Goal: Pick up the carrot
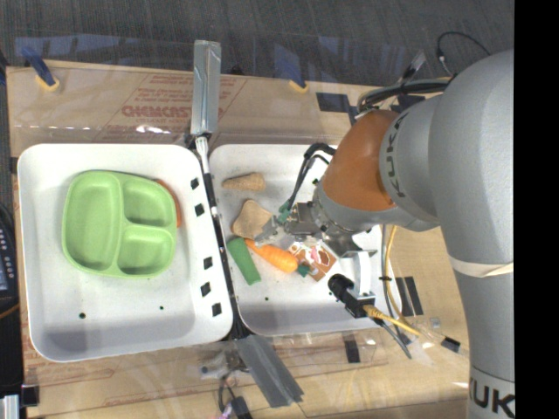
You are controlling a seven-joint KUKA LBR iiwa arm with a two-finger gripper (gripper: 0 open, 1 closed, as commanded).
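Arm (454, 147): you see the grey body enter from the right and bend over the right bin, orange band (362, 166) just above the wrist.

Tabletop (105, 103): brown surface carrying both white bins side by side, a grey divider strip between them.

Left bin (52, 321): holds a green sectioned plate (118, 223), three compartments, sitting toward the bin's upper half.

Right bin (288, 317): holds the food items, all clustered in its left and middle part.

Tool (293, 223): low in the right bin, at the wrist's left end, just above the carrot. You cannot tell whether its fingers are apart or together; the wrist and cabling hide them. Nothing is seen clamped between them.

Carrot (274, 256): orange, tapered, short, lying flat on the right bin's floor at a slant, narrow end toward upper left, thick end toward lower right. It lies between the green stick and a small printed packet.

Green stick (244, 261): flat dark-green piece, slanted, just left of the carrot.

Tan wedge (251, 219): bread-like piece, just above the carrot.

Tan lump (244, 182): smaller, elongated, near the bin's upper left.

Packet (315, 257): small, red-and-white print, just right of the carrot, partly under the wrist.
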